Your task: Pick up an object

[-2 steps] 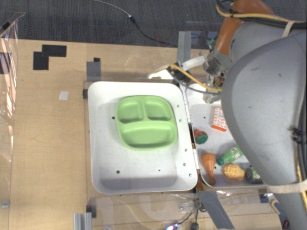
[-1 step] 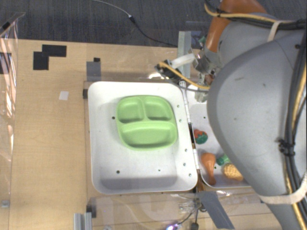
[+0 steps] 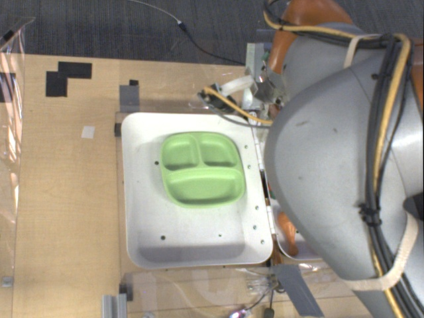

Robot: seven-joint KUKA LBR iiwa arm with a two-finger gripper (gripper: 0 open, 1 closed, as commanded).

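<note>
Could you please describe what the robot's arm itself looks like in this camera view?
The arm has large, smooth, rounded grey shells with an orange section near the top. Black and yellowish cables run along it, strapped on with pale bands, and more wiring bundles near the bin's edge.

Black tape marks (image 3: 67, 76) on wooden bench (image 3: 59, 197)

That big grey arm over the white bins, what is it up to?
The grey robot arm with the orange band reaches in from the right and leans over the right-hand white bin, covering most of it. A green plastic divided plate lies untouched in the left-hand shallow white bin. Something orange peeks out under the arm. Nothing visibly picked up yet.
</note>
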